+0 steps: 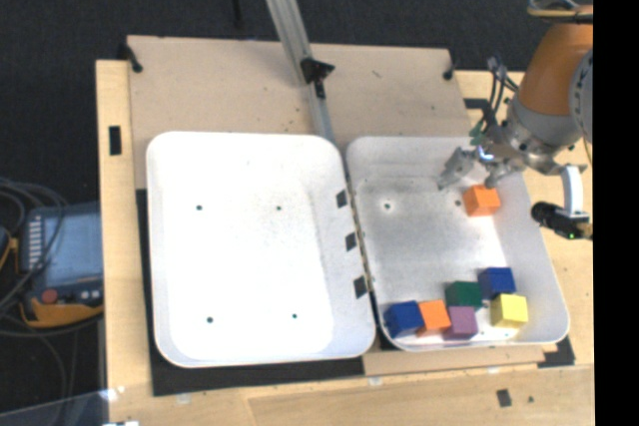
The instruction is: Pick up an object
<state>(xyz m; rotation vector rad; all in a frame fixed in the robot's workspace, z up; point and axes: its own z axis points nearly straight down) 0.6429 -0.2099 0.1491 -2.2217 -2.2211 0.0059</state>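
My gripper [469, 179] hangs over the far right part of the right bin [419, 224], with its fingers spread open. An orange block [482, 201] lies on the bin floor just below and in front of the fingertips, close to the right finger [495, 174]; it is not gripped between them. Several more blocks sit along the bin's near edge: a blue one [403, 317], an orange one [434, 315], a purple one [461, 322], a green one [462, 294], a second blue one [496, 280] and a yellow one [509, 309].
The left bin [245, 244] stands beside the right one, joined by small clips at the shared rim. A slanted metal post [285, 10] rises from behind the bins. A handheld controller [60, 259] with cables lies off the bench at the left.
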